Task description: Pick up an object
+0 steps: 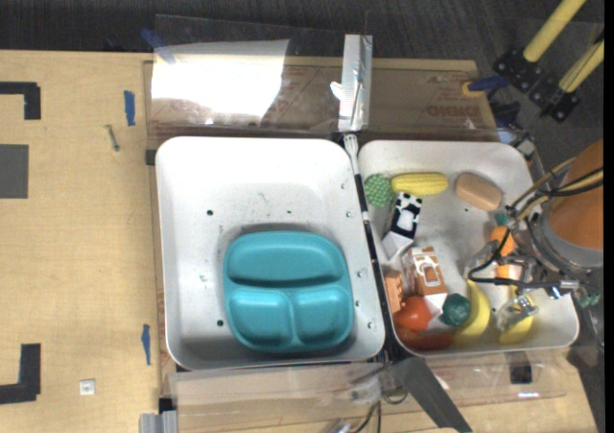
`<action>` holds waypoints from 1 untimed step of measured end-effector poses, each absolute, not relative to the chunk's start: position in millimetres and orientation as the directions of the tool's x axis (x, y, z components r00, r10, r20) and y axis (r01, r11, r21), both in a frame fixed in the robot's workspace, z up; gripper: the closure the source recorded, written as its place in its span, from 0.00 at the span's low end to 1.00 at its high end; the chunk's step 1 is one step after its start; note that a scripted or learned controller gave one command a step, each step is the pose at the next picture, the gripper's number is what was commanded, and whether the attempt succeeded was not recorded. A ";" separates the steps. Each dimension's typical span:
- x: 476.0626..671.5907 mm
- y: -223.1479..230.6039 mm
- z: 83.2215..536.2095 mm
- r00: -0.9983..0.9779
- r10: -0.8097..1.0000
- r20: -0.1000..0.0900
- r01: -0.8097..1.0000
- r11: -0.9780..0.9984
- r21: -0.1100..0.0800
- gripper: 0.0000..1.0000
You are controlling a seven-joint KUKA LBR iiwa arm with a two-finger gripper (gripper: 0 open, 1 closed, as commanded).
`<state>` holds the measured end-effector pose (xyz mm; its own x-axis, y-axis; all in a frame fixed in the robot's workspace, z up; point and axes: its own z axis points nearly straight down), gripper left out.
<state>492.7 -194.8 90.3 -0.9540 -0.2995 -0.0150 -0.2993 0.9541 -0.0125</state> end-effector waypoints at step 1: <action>585.8 -169.1 89.6 -0.896 -0.443 -0.014 -0.443 0.897 -0.007 0.00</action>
